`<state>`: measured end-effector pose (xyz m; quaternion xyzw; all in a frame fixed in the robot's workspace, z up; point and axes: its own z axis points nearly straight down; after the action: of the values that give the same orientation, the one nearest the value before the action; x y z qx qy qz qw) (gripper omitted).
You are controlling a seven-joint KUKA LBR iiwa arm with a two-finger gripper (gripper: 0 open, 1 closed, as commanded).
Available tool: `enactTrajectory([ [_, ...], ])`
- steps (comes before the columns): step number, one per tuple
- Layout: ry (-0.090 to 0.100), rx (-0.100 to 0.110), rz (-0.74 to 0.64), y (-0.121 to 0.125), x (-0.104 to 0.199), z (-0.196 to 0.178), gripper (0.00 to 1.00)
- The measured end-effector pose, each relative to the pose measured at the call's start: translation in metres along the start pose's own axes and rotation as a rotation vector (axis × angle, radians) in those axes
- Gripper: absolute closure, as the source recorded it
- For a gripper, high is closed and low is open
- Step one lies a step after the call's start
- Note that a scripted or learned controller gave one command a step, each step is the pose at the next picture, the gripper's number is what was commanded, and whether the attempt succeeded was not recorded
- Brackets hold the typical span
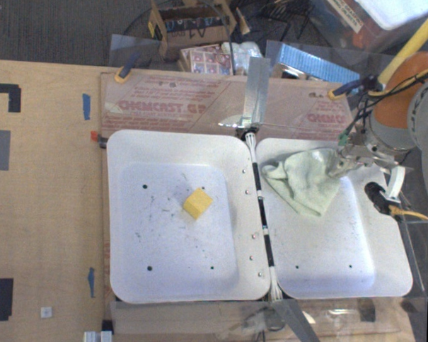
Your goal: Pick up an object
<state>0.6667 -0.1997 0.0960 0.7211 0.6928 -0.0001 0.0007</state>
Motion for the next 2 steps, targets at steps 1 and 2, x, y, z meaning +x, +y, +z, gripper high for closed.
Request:
enactTrajectory([
  [1, -0.003, -0.003, -0.004, 0.0017, 0.0016, -0.0119, 1.0],
  [2, 0.0, 0.0, 0.039, 0.0003, 0.0082, -0.0099, 1.0],
])
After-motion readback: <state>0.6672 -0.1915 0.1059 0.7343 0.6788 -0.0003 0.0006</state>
